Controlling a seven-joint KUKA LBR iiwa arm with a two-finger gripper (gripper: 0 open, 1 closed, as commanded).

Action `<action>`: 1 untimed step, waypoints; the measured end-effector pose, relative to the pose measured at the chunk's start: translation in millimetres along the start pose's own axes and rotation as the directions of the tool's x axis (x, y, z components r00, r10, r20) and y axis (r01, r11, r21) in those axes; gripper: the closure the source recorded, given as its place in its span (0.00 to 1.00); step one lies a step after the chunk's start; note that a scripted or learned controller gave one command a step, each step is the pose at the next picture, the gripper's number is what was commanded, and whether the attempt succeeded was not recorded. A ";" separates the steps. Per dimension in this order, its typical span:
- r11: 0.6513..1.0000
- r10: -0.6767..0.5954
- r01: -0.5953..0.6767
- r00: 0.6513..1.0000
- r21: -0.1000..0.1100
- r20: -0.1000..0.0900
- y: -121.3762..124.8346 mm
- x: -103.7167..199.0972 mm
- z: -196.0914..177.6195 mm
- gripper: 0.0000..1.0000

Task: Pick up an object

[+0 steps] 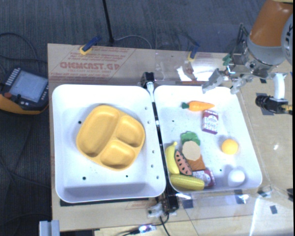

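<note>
The right bin (246,132) holds several toy foods. An orange carrot (197,105) lies at its far end, with a red and white packet (210,121) just in front of it. A yellow-orange ball (229,146) and a white egg (236,176) sit along the right side. A banana (171,159), a watermelon slice (183,163), a corn cob (188,182) and a green leafy piece (189,137) crowd the near left corner. My gripper (223,84) hovers over the bin's far rim, beyond the carrot, open with nothing between its fingers.
The left bin (64,171) holds a yellow divided plate (110,136). A black bar (155,117) runs between the two bins. A handheld pendant (22,90) lies on the floor at left. Cardboard (88,65) lies behind the bins.
</note>
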State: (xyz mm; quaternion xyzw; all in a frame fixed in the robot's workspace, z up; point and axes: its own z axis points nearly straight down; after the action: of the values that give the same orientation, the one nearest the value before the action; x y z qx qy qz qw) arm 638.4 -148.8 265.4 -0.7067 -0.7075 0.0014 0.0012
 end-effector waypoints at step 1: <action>1.000 0.025 -0.025 1.000 0.004 0.000 27.5 -24.3 172.1 0.00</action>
State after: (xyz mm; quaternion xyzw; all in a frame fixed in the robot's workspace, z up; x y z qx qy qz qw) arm 665.2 -173.1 93.2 -0.7154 -0.6987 0.0029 0.0025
